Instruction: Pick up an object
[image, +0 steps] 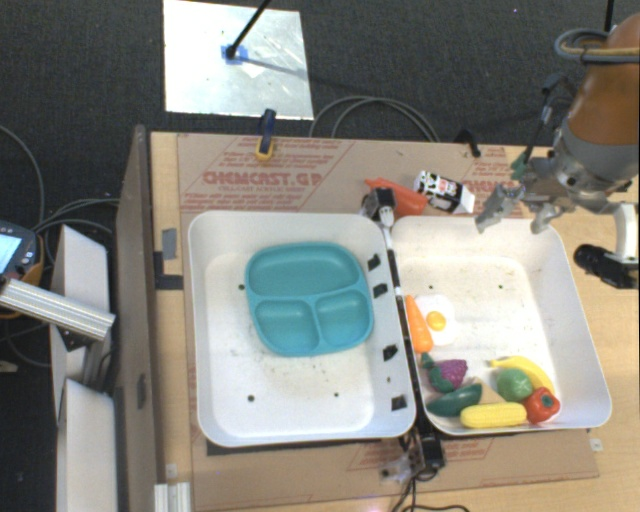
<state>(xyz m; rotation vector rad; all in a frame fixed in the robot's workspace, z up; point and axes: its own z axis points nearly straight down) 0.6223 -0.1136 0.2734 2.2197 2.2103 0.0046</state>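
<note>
Gripper (514, 209) seen upper right, fingers (492, 212) apart, nothing held. Toy foods clustered lower right of right bin (580, 300), e.g. corn (492, 415). Descent should be centred on an isolated item, approx. vertical.

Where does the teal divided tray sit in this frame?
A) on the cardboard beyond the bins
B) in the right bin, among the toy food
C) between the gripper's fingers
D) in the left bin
D: the teal divided tray lies flat in the left bin, while the toy food is in the right bin.
</note>
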